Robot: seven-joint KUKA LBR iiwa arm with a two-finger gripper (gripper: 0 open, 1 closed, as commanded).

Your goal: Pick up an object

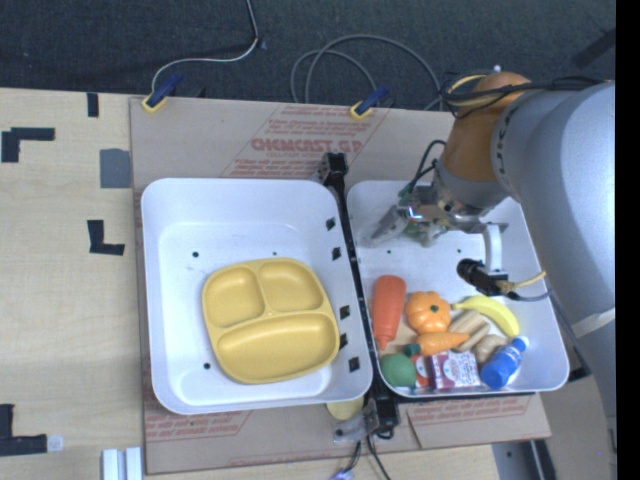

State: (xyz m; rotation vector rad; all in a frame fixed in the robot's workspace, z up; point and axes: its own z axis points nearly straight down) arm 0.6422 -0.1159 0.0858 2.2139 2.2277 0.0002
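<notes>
Toy food (445, 343) crowds right bin's (380, 200) near end; pincer (392, 226), released, hovers far end — descend over carrot (388, 308).

One fixed overhead view.
I look down at a slant on both white bins (160, 268); the arm (560, 188) enters from the right.
</notes>
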